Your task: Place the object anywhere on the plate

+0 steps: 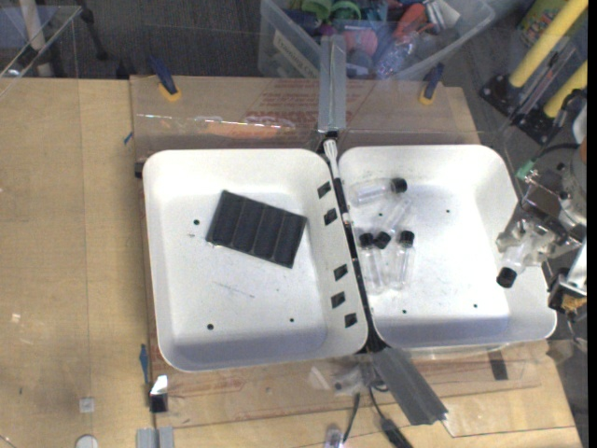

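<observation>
Currently a clear, black-capped plastic vial (512, 256) is clamped in the end effector (522, 243) above the right white bin (466, 317); a dark ribbed rectangular plate (256, 229) is seen in the left bin (177, 278).

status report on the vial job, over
Gripper at right edge of right bin, vial at its tip, grip unclear. Plate in left bin. Other vials lie bin-left.

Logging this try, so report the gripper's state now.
Gripper: cannot be told; it hangs over the right edge of the right bin, too cluttered there to judge open, shut or holding.
</observation>
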Robot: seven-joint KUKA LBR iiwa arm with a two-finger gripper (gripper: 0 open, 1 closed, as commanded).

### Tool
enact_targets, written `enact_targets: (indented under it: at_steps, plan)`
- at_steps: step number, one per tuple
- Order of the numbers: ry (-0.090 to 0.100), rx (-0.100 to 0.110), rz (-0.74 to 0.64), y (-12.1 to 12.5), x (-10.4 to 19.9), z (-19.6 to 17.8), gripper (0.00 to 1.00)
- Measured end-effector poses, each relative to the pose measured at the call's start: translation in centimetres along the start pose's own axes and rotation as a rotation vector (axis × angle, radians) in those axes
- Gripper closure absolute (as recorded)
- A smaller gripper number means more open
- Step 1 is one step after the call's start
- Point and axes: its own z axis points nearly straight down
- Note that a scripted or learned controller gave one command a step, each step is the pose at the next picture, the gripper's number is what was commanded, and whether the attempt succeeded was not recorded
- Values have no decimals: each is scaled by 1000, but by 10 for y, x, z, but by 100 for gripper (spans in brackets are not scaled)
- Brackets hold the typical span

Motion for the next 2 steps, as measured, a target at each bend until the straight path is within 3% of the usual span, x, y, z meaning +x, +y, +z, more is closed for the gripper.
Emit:
enact_targets:
  at_steps: [1, 2]
  plan:
    - [0, 0, 89, -9, -23, -46, 100]
    - [0, 3, 170, 20, -51, 34, 100]
